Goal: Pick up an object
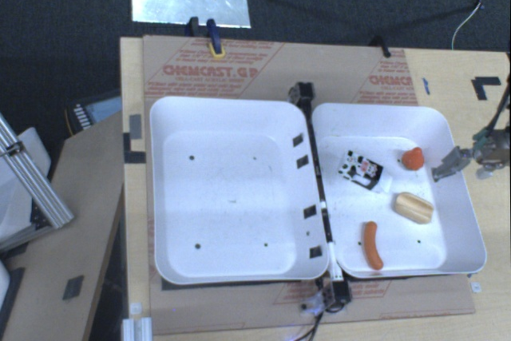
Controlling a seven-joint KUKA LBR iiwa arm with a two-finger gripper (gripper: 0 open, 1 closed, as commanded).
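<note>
Camera view looks down on a desk (263,60) with 2 white bins. At 3 o'clock the gripper (452,164) hovers over the right bin's (383,120) rim; whether its fingers are spread or closed, I cannot tell. Inside lie an orange ball (412,159), a tan bun (414,208), a sausage (372,245) at 6 o'clock, and a black-and-white packet (360,169), possibly a carton. The left bin (227,112) sits at 9 o'clock.

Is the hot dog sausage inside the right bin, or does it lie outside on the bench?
Inside. The sausage lies flat on the floor of the right bin, near its front wall, apart from the bread roll.
</note>
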